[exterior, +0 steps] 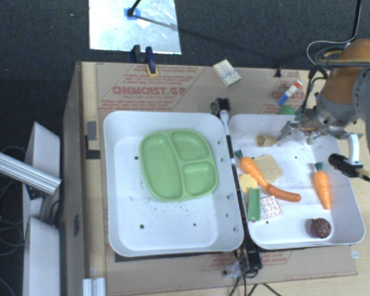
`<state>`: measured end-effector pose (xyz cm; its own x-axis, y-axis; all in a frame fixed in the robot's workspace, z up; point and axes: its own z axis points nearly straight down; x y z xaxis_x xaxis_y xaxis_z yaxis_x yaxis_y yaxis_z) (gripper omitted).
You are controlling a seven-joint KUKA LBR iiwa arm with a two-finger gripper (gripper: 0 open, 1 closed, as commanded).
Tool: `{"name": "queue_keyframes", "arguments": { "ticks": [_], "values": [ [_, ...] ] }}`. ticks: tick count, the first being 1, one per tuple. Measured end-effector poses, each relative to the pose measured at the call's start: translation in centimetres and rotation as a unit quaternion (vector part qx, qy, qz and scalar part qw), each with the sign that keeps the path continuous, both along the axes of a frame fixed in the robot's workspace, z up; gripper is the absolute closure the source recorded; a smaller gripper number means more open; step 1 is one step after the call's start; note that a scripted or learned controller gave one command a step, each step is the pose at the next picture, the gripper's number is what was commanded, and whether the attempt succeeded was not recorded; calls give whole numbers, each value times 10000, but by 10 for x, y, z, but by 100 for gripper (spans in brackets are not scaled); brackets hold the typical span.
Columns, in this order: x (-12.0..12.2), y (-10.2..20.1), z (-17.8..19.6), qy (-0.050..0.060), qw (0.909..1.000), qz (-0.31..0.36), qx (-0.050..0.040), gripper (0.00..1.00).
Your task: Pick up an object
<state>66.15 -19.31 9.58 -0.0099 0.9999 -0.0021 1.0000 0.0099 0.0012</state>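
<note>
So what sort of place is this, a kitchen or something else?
Likely a robot lab test bench, not a kitchen: a grey arm with an orange band reaches over two shallow white plastic bins, the food looks like toys, such as an orange plastic carrot, and a green divided plate sits unused.

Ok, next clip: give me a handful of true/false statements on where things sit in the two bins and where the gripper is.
1. The green divided plate lies in the left bin. True.
2. Two carrots are in the right bin. True: one carrot lies near the divider, the other carrot toward the right wall.
3. The dark brown round item sits on the green plate. False: it lies in the right bin's near right corner.
4. The gripper hangs over the left bin. False: it is over the far part of the right bin.
5. The green stick-shaped item lies beside the printed card. True.
</note>
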Motion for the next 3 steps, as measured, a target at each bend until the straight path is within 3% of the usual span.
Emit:
{"name": "queue_keyframes", "arguments": {
  "ticks": [1, 2, 3],
  "values": [
    [6, -13, -10, 69, 10000, -17, 27, 0],
    [6, -13, 1, 74, 10000, 2, 25, 100],
    [6, -13, 1, 75, 10000, 8, 25, 0]
  ]
}}
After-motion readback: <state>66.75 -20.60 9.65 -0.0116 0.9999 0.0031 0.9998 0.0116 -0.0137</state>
